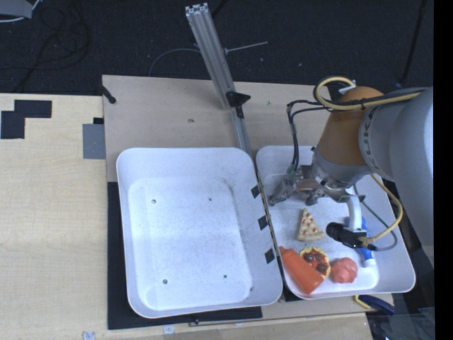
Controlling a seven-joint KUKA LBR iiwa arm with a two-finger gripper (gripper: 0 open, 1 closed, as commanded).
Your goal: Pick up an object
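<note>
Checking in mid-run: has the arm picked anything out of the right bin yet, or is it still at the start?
Nothing looks picked yet. The pizza slice, orange carrot, small round pizza and pink piece all lie in the right bin. The gripper is low over that bin's upper part, just above the pizza slice, with nothing visibly held. The grasp and lift are still left.

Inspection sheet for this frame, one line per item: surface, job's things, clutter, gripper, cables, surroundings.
Surface: bench bearing a left bin and a right bin, side by side.
Job's things: pizza slice, orange carrot-like piece, round dark-spotted item and pink lump, all in the right bin's near half.
Clutter: nothing seen.
Gripper: gripper low over the right bin's far left part, holding nothing visible.
Cables: yellow and black cables looping at the wrist.
Surroundings: metal rail, dark floor behind.
</note>
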